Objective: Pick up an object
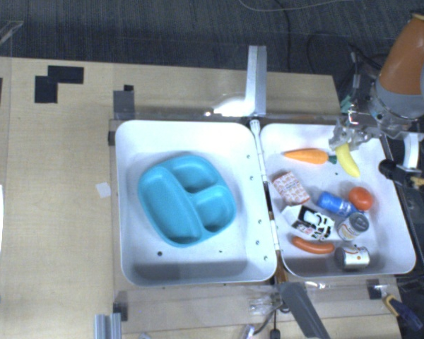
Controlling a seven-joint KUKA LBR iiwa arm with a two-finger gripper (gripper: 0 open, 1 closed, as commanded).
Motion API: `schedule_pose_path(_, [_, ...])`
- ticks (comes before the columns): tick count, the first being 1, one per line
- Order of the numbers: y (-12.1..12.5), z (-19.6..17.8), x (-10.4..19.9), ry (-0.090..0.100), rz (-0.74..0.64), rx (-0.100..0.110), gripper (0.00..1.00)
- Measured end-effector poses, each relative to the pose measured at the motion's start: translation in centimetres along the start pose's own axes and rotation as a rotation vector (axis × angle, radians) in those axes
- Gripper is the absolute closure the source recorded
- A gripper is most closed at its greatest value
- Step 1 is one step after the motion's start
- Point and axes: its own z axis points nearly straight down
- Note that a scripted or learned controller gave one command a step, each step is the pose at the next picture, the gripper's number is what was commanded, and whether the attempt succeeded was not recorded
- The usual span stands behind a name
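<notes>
- Gripper (348, 134) sits over the far edge of the right bin (408, 221), toward its far right corner, low among the contents.
- Claw state: cannot tell from this view how wide it stands or whether it has anything; metal parts and wrist hardware blur together there.
- Likely target, by closeness: yellow banana (348, 160), lying just on the near side of the claw, its top end touching or almost under the claw. No grasp confirmed.
- Banana's long axis runs roughly from the far edge toward the near edge, tilted slightly to the right.
- Orange carrot (309, 157) lies just left of the banana, long axis parallel to the far edge; its green end nearly meets the banana.
- Other items sit farther toward the near edge: red-and-white packet (289, 186), blue can (334, 204), orange ball (362, 198), tin can (354, 225), sausage (313, 245), silver can (355, 258).
- Left bin (131, 210) holds a blue divided plate (187, 198), well apart from the arm.
- Judgement: the pick turns on the claw straddling the banana across its short width; the carrot close by risks a snag.
</notes>
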Motion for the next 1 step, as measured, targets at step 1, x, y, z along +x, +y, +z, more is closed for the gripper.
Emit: schedule_pose_path(1, [-3.02, -9.07, -1.77, -0.001, 0.179, 0.001, 1.0])
